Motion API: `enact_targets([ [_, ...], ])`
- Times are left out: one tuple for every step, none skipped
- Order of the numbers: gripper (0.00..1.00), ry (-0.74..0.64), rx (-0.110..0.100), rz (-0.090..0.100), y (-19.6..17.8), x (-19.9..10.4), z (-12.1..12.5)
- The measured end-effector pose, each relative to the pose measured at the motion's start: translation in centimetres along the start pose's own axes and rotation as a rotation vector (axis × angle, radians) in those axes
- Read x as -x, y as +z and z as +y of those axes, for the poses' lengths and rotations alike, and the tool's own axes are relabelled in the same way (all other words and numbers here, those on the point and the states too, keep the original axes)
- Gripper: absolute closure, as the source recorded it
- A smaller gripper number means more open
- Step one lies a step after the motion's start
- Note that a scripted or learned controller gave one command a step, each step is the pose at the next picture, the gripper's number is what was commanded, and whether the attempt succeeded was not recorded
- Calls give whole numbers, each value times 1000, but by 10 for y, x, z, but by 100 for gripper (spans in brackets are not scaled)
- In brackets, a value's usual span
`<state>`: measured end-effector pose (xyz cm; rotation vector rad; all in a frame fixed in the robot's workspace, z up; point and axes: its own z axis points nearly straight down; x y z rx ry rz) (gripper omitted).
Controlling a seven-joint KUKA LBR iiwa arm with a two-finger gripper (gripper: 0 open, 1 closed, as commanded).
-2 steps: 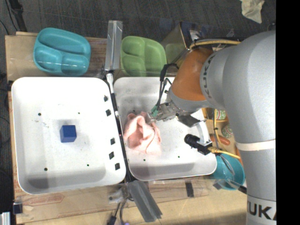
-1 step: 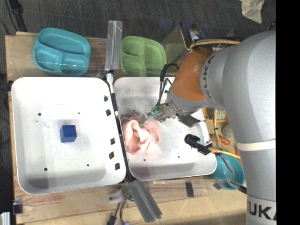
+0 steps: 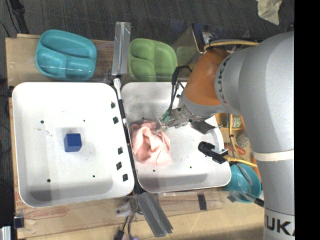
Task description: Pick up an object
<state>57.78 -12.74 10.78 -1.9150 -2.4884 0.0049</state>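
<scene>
A crumpled pink cloth (image 3: 150, 144) lies in the right bin (image 3: 170, 181), close to its left wall. My gripper (image 3: 167, 120) is low in that bin, at the cloth's upper right edge and seemingly touching it. The grey arm with its orange band covers the bin's right side. In the left bin (image 3: 30, 114) a small blue cube (image 3: 73, 142) sits alone, left of centre and far from the gripper.
A teal moulded tray (image 3: 66, 54) and a green one (image 3: 152, 59) rest on the bench behind the bins. A teal object (image 3: 245, 180) sits by the right bin's front right corner. A metal divider (image 3: 120, 49) runs between the bins.
</scene>
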Motion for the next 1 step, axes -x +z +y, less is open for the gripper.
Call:
enact_targets([
  [0, 0, 0, -1, 0, 0, 0],
])
